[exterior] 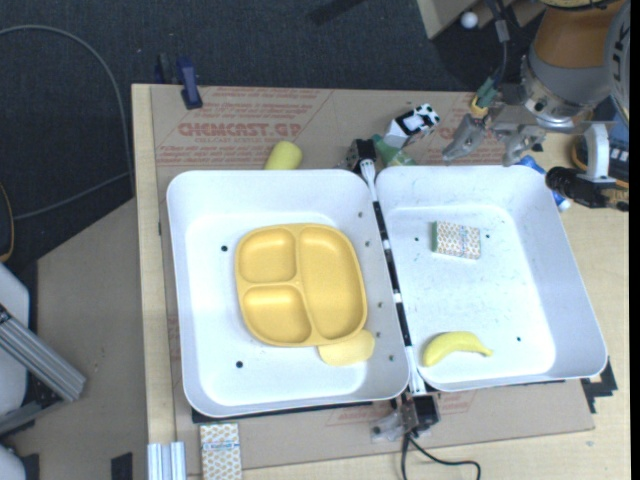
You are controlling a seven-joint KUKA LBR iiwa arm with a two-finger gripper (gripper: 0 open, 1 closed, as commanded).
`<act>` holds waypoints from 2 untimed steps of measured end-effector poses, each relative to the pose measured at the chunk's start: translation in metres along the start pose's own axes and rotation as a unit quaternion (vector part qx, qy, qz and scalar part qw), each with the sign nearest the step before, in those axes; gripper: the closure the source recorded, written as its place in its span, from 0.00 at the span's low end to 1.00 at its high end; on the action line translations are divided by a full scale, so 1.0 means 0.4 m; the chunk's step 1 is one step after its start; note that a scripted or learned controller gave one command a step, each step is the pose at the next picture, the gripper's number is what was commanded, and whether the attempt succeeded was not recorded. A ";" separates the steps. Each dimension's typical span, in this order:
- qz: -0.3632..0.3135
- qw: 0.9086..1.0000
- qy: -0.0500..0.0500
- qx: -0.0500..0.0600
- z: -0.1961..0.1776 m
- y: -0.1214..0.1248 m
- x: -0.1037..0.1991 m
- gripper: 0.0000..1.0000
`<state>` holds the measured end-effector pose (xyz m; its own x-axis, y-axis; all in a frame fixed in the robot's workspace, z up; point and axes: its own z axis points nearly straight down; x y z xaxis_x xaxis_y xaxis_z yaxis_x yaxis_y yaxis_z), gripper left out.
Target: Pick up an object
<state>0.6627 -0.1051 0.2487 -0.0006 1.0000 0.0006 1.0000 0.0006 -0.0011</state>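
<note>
Arm: grey KUKA w/ orange band, top right corner, above far edge of right bin.
Pincer: two metal fingers spread apart, nothing between them; hangs just past far rim of right shallow white plastic bin.
Right bin contents: small flat rectangular speckled sponge-like block near far-middle; yellow curved plastic banana near front-left corner. Both well apart from pincer.
Left shallow white plastic bin: yellow three-compartment plastic plate in centre; pale yellow flat piece touching its front edge, partly under it.
Tabletop: cardboard sheet w/ red print; small yellow cylinder just behind left bin; black-and-white toy behind the seam btw bins.
</note>
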 end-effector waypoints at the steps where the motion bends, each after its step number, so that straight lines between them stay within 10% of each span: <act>1: 0.001 1.000 -0.001 -0.003 0.391 -0.123 -0.041 0.00; 2: 0.000 1.000 -0.003 -0.007 0.397 -0.078 0.005 0.00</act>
<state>0.6313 -0.1030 0.0900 0.0002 1.0000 -0.0063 0.9999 -0.0002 0.0121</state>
